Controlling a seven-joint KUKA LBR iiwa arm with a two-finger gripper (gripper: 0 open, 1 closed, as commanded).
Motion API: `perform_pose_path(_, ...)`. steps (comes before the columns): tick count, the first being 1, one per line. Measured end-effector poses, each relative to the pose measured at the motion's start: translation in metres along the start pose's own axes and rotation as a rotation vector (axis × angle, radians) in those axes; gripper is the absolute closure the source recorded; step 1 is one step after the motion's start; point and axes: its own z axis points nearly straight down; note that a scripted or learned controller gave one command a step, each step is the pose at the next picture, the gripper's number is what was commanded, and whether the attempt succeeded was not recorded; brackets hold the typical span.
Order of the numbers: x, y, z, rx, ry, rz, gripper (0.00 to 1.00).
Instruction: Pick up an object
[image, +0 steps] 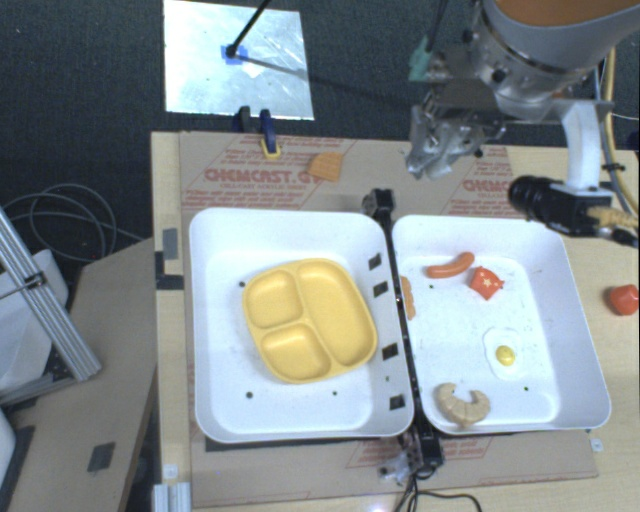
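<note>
The right bin (560, 330) contains the candidate objects: a toy sausage (449, 266) lies near the far wall, slightly tilted, with a red toy piece (485, 282) just beside it on the right. A toy fried egg (504, 353) lies flat toward the middle of the bin floor, and a tan croissant-shaped toy (462, 404) rests near the front wall. A small orange item (407, 297) sits against the left wall of this bin, partly hidden by the divider; its kind cannot be determined. The left bin (215, 330) holds a yellow compartment tray (309, 320) with three sections, set at a slant near the bin's centre. A black clamp strip (390, 300) runs along the seam where the two bins meet. The gripper (437, 155) hangs above the bench beyond the far edge of the right bin, well apart from every object in the bins and with nothing between its fingers; whether the fingers stand wide or narrow cannot be told. Outside the bins, a tan wedge-shaped item (326, 165) lies on the cardboard sheet (230, 175) behind the left bin, and a red item (622, 298) lies on the bench to the right of the right bin.
</note>
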Motion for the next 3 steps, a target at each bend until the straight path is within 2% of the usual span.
perform_pose_path(1,-0.111,-0.046,0.088,0.009,-0.005,0.023,1.0)
perform_pose_path(2,0.059,-0.045,-0.004,-0.007,0.004,-0.004,1.0)
perform_pose_path(3,0.052,-0.044,-0.001,-0.001,-0.002,0.011,0.0)
